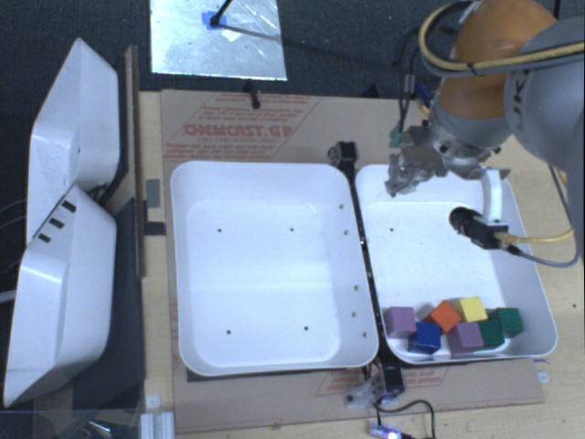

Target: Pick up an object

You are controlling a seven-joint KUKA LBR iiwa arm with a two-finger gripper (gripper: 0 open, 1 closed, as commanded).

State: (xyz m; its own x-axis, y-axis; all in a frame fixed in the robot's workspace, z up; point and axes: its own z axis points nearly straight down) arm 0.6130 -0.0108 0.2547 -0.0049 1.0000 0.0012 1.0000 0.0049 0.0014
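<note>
Overhead, fingers [402,183] (grip impossible to tell) hang above the smooth right bin [402,273]; blocky cubes [452,326] cluster.

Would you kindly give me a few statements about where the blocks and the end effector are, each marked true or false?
1. The coloured blocks are clustered at the near end of the right bin. True.
2. The left bin holds a yellow block. False: the yellow block lies in the right bin with the others.
3. The end effector is over the far end of the right bin, apart from the blocks. True.
4. The orange block is pinched in the end effector. False: it rests among the other blocks in the bin.
5. The two bins stand side by side. True.
</note>
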